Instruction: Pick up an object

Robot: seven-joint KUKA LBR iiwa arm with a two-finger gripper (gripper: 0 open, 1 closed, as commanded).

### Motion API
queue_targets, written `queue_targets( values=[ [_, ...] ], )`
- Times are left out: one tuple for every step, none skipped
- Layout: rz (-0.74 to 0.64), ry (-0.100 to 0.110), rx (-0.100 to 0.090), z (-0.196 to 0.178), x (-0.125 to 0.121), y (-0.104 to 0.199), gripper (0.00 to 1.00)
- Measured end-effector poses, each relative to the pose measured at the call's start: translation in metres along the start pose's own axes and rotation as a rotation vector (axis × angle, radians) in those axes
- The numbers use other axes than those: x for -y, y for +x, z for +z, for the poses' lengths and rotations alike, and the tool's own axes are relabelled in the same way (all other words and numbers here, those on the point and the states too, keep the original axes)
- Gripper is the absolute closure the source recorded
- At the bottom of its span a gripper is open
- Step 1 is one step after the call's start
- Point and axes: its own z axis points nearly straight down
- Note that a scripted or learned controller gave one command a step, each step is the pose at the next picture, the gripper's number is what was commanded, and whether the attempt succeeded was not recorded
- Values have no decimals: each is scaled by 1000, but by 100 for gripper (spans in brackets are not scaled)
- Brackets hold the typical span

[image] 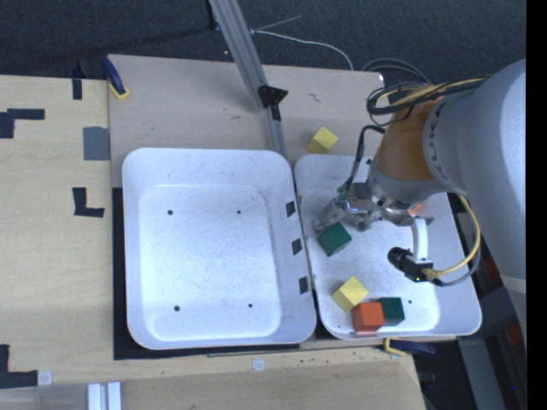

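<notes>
The arm reaches in from the right over the right-hand bin (453,314), and its end effector (346,214) hangs low above a dark green block (334,239) that lies toward the left side of that bin, near the wall shared with the left-hand bin (205,165). Whether the end effector is apart or together cannot be told from this slanted view, since the wrist and cabling cover much of it, and the green block cannot be seen clamped in it; the block appears to rest on the bin floor just beneath. Judging by its look, the green block is a small, rigid cube-like piece, probably foam or light wood or plastic: light, stiff, not fragile, with flat faces that should give a parallel grasp good purchase. It sits turned at an angle to the bin walls, so the sensible hold would be across two opposite flat sides, with the end effector rotated to match, rather than across corners, where it could twist or squirt out. Nearer the front of the same bin lie a yellow block (350,293), an orange block (368,316) and a second green block (392,309), the last two touching. Another yellow block (323,139) sits on the worktop (171,109) just behind the bins.
</notes>
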Motion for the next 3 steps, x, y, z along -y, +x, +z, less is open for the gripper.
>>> queue_targets(
  values=[
    [-1, -12, 2, -160, -14, -34, 0],
    [-1, 6, -2, -49, 16, 4, 0],
    [1, -1, -1, 2, 40, 4, 0]
  ],
)
